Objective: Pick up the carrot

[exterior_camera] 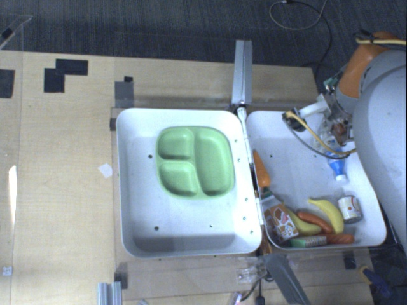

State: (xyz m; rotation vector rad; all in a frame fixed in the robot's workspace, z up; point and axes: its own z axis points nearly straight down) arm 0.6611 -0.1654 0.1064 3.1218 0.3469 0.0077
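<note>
Grey arm with its orange band (356, 59) looms at the right, its pincer (334, 132) hanging over the right white bin's (289, 170) far right part; how its grip stands I cannot tell. Well to its left, the slim orange carrot (260, 170) lies against the bin's left wall, long axis along that wall.

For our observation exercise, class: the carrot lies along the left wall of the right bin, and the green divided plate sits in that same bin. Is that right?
Not quite. The camera view shows the green divided plate in the left bin, not the right bin. The carrot does lie along the right bin's left wall.
</note>
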